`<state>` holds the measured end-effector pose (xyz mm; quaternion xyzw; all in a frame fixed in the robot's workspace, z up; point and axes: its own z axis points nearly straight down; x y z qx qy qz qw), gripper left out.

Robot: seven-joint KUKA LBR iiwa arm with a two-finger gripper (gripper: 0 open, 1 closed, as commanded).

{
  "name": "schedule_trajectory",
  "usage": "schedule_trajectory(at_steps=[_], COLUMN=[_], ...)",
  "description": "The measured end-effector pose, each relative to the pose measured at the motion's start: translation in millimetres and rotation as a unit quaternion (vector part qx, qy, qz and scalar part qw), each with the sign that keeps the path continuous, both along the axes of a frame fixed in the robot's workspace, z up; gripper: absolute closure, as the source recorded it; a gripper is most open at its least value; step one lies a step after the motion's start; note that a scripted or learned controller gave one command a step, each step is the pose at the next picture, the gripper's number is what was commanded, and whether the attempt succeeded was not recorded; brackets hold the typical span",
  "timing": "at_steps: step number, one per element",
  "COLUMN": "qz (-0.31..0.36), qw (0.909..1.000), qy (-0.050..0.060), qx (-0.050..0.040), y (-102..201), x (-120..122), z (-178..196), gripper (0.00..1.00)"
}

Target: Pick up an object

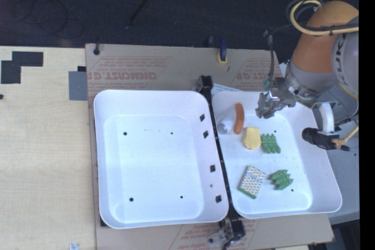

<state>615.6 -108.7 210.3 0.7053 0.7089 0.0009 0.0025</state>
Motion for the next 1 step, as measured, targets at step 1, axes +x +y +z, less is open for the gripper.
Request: schedule_trajectory(at_steps=[1], qz=[-0.004], qw=[1.0], qy=[0.005], qx=[0.0019], y=[5.2], x=[-70.2], z=[25.0], gripper=[1.0])
